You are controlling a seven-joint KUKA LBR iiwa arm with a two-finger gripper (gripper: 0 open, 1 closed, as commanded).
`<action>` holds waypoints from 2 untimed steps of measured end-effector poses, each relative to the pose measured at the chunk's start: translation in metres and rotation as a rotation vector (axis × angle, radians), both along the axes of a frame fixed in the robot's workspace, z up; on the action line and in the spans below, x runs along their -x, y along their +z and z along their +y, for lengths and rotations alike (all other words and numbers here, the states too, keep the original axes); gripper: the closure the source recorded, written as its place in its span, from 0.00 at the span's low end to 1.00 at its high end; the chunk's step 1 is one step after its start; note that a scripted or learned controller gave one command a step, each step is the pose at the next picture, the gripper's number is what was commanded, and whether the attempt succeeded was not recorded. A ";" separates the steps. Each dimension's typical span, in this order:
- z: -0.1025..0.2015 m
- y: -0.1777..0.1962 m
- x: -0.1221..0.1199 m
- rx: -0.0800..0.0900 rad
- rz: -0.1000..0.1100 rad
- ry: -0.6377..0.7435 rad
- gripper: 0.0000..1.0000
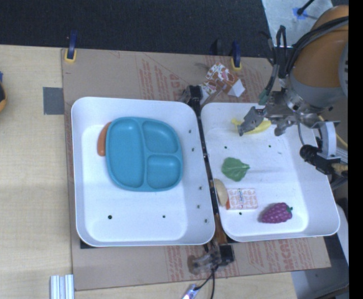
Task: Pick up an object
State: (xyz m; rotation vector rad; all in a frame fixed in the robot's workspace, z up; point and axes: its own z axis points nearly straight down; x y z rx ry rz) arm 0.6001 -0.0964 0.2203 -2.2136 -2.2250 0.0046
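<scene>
In the right bin (312, 198), near its far edge, my gripper (265, 128) stands open with its two dark fingers spread wide. Between and just under them lies a small yellow object (260, 127), partly hidden by the left finger; I cannot tell whether the fingers touch it. Closer to the front lie a green leaf-shaped item (235, 168), a white packet with red print (242, 199), a bunch of purple grapes (276, 213) and a tan item (220, 193) against the bin's left wall.
The left bin (137, 220) holds a blue divided plate (145, 153) with an orange item (101, 139) poking out at its left edge. Crumpled wrappers (221, 80) lie behind the bins. Cables hang off the arm at the right.
</scene>
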 end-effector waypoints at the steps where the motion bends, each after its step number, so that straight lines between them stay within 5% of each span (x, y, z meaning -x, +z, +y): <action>1: -0.010 -0.069 0.048 0.001 0.001 0.000 0.00; 2: -0.013 -0.129 0.015 0.002 -0.001 0.001 0.00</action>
